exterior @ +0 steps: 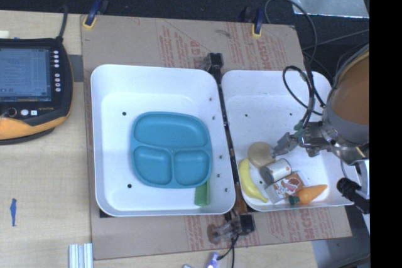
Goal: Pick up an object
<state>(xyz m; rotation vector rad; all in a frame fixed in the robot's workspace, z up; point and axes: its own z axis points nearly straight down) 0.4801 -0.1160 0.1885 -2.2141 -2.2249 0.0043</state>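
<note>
Camera view: slanted look down on both bins.
Gripper (284, 146): low over right bin (264, 88), beside the round tan object (259, 152); open or shut cannot be told; nothing seen held.
Right bin contents: tan object, silver can (276, 171), banana (249, 182), carrot (312, 193) and a red-and-white packet (290, 186), clustered at the near edge, touching.
Left bin (107, 135): blue divided plate (171, 149) in the middle; green piece (202, 194) just off its near right corner.
Arm (352, 103): enters from the right, wrist angled down toward bin centre, black cable looped above.
Bench extras: teach pendant (28, 88) far left.
</note>
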